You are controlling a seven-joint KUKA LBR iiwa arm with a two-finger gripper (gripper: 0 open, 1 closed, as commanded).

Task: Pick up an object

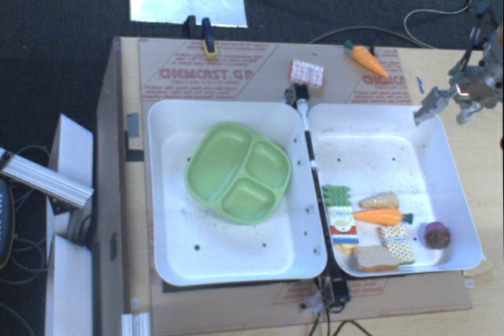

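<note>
Camera view, claw: the claw (442, 108) hangs over the right bin's (370, 139) far right corner, fingers spread wide, holding nothing.
Camera view, objects: carrot (381, 216), peas (335, 192), bread (376, 257), purple ball (437, 234) and small cartons sit bunched along the near edge.
Camera view, risk: I judge a descent could pinch two neighbours or slip on the carrot.
Camera view, room: the bin's far half is bare; the green plate (238, 171) sits in the left bin (173, 248); a second carrot (368, 59) lies on the desk (236, 71).

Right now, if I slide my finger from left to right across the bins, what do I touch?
Green plate → green beans → carrot → purple ball, with the gripper farthest right, up above the bin's corner.
</note>
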